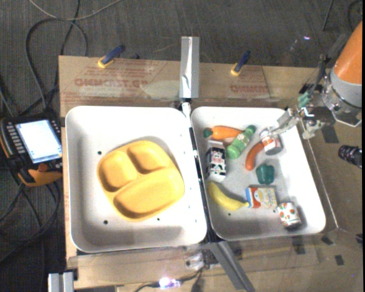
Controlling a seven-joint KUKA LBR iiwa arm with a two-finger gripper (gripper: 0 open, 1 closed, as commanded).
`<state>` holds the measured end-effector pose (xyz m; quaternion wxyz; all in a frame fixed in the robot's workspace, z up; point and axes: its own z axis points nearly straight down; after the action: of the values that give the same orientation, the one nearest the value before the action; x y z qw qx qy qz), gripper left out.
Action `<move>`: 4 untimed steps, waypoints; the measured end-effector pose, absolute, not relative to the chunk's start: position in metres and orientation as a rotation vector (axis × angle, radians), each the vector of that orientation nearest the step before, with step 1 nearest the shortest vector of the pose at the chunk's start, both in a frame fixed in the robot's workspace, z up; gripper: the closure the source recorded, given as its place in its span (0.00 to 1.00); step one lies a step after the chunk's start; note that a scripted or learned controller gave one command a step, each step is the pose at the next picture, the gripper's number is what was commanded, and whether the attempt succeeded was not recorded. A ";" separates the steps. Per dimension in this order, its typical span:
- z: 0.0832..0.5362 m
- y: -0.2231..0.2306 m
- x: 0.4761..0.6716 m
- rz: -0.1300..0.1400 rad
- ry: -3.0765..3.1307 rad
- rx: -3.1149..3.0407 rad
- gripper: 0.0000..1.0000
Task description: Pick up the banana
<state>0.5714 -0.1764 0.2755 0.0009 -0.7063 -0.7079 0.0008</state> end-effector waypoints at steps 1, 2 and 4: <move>0.112 -0.145 0.534 -0.003 -2.546 -1.841 0.00; 0.182 -0.067 0.495 0.006 -2.069 -2.359 0.00; 0.182 -0.047 0.482 0.009 -2.017 -2.404 0.00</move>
<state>0.4821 -0.0469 0.1821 0.0017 -0.7661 -0.6427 0.0029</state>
